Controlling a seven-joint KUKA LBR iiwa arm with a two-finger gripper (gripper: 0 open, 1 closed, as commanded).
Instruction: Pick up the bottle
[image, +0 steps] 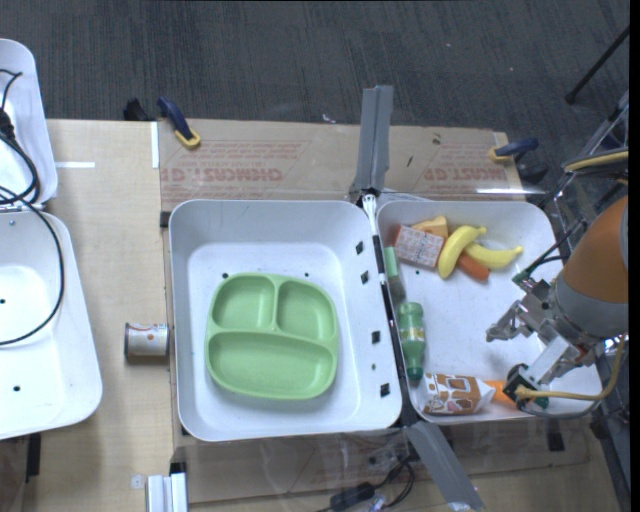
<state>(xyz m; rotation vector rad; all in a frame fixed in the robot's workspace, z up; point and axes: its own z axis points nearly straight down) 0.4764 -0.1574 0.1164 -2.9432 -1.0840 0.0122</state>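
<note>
The bottle (411, 338) is green and translucent. It lies on its side in the right bin (470, 315), lengthwise along the bin's left wall. My gripper (506, 326) hangs over the right part of the same bin, at about the bottle's height in the view and a clear gap to its right. Nothing shows between gripper and bottle but bare bin floor. The grey arm with its orange band (603, 262) comes in from the right edge.
A banana (455, 250), an orange carrot (490, 257), a brown block (417, 247) and a yellow wedge (432, 227) lie at the right bin's back. A snack packet (455, 393) lies at its front. The left bin (195, 300) holds a green divided plate (272, 337). A small can (147, 340) lies on the bench.
</note>
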